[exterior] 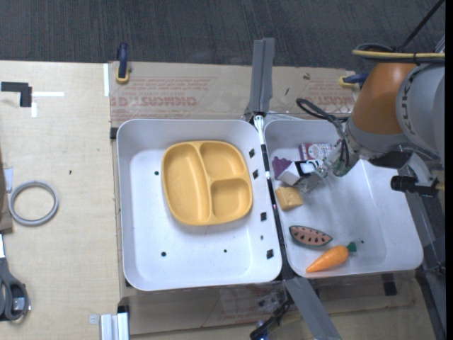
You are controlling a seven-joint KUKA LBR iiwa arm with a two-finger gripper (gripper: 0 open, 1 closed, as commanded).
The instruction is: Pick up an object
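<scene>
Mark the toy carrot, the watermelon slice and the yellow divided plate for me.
toy carrot (328, 258): camera view, middle of its orange body.
watermelon slice (310, 236): camera view, centre of its red face.
yellow divided plate (188, 183): camera view, floor of its large left compartment.

Bare floor right of carrot (328, 258); arm (396, 108) overhangs above

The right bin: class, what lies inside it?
Inside the right bin: a carrot, a watermelon slice, a tan block and purple items. The gripper reaches in too, covering whatever lies beneath it.
</scene>
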